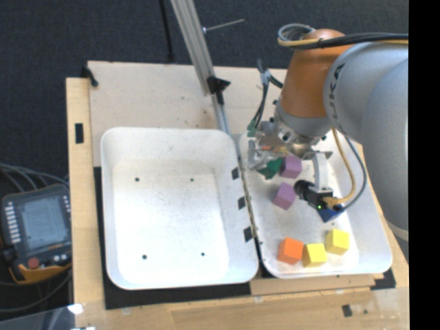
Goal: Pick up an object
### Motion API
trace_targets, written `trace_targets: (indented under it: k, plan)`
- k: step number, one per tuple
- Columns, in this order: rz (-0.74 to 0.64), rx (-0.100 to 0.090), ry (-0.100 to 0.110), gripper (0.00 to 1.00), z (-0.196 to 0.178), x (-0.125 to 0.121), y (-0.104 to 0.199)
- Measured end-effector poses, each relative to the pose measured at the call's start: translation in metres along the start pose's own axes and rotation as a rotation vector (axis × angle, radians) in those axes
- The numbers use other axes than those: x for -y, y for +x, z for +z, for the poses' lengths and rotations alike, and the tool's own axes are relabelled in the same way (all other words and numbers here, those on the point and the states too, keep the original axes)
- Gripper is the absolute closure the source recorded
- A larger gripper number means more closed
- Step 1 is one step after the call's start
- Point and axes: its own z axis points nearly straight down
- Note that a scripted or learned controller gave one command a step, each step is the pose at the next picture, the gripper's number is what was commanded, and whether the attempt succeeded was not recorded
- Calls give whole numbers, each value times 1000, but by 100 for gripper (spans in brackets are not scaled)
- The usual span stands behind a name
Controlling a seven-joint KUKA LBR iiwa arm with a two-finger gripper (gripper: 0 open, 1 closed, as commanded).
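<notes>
- The arm [357, 88] reaches in from the right, its orange band above the wrist, and bends down over the right bin [371, 253].
- The jaws [265, 158] sit low at the upper left part of the right bin, close to the wall shared with the left bin [172, 205].
- Whether the jaws are open or closed cannot be told; the wrist and cables crowd that spot.
- A green block [273, 168] lies right at the jaws, partly hidden by them; it is not clear if it is gripped.
- A purple block [293, 166] sits just beside the green one, on its right, under the wrist.
- A second purple block [284, 196] lies a little nearer the camera, apart from the first.
- A blue block [329, 212] lies to the right of that, partly covered by a black cable part.
- An orange block [290, 250] rests near the front wall of the right bin.
- A yellow block [315, 254] touches or nearly touches the orange one on its right.
- Another yellow block [337, 241] sits just beside that, slightly further back.
- The left bin shows only its speckled white floor with a few dark dots.
- Both bins rest on the pale wooden worktop [137, 95].
- A metal rail [196, 40] slants up from between the bins toward the top.
- A handheld control pendant [38, 229] lies off the worktop at the left.
</notes>
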Motion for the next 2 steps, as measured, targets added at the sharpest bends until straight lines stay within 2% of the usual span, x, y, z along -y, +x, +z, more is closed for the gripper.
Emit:
trace_targets:
  k: [1,2]
  plan:
    - [-1,0,-3,100,-16,-7,56]
    - [0,0,-2,100,-12,-4,104]
